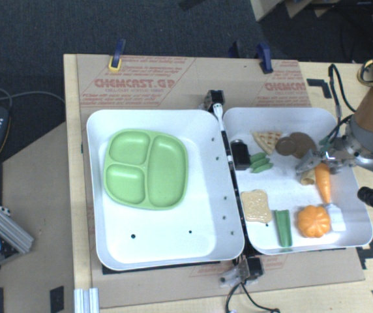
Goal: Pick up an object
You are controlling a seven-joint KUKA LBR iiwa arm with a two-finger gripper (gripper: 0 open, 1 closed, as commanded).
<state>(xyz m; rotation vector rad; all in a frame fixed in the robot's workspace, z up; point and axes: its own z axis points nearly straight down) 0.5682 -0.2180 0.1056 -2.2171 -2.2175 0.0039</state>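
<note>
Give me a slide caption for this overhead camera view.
Gripper lowered over the carrot in the right bin; green divided plate in the left bin.

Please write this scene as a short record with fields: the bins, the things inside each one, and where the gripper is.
left bin: holds a green divided plate
right bin: holds toy food
food items: carrot, small pumpkin, bread slice, green stick, green pea pod, waffle wedge, brown round piece
gripper: low over the right bin, beside the carrot top
gripper fingers: cannot tell
arm: enters from the right
</note>
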